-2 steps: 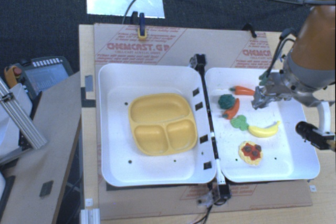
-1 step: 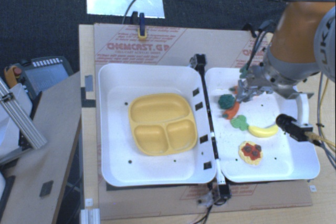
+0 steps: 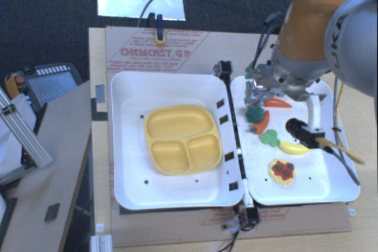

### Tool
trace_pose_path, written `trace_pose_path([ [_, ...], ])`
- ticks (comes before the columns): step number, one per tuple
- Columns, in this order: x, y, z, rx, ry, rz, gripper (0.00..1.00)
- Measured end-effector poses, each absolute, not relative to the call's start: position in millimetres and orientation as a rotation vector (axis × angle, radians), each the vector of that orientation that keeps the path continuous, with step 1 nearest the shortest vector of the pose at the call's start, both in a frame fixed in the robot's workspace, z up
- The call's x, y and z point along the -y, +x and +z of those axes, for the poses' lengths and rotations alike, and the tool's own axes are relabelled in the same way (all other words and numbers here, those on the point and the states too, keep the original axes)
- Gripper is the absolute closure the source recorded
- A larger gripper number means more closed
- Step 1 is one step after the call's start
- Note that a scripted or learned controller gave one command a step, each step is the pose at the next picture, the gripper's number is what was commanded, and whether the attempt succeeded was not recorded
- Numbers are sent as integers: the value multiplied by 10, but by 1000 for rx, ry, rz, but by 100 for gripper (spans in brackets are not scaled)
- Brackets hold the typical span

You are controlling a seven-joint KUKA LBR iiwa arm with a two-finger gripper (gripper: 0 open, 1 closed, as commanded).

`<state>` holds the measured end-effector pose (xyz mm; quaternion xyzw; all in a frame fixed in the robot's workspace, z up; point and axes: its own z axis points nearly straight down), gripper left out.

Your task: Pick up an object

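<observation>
Looking down now on two shallow white bins sitting side by side on a cardboard sheet (image 3: 177, 47). Picking out the arm (image 3: 310, 20) reaching in from the right, orange band and all, and leaning over the right bin (image 3: 322, 183). Finding the gripper (image 3: 255, 94) hanging low at that bin's left side in the view, towards the far end, close to the rim shared with the other bin. Not managing to judge the claw's opening, too small and too blurred from up here, and seeing nothing plainly caught in it. Spotting, just below the gripper in the view, a dark green leafy clump (image 3: 253, 113), and touching its right side a toy carrot (image 3: 263, 121) lying at a slant; claw and clump touching or merely close, not telling from this angle. Catching a second orange carrot (image 3: 278, 103) just to the right of the gripper, lying nearly level. Moving on down the bin: a bright green broccoli-like piece (image 3: 269, 138) just beyond the slanted carrot's lower tip, a yellow banana (image 3: 293, 148) beside it to the right, and a round pizza-like toy (image 3: 283, 172) with red topping lying apart, nearer the front edge. Swinging over to the left bin (image 3: 127, 127) and finding a yellow divided tray (image 3: 180, 138) with three compartments sitting flat in the middle, well apart from the gripper
</observation>
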<state>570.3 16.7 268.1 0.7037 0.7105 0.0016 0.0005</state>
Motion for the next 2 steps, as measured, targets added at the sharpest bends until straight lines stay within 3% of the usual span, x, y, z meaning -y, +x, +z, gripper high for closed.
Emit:
trace_pose_path([
  [2, -1006, 6235, 2278, -2229, 2212, 4, 100],
])
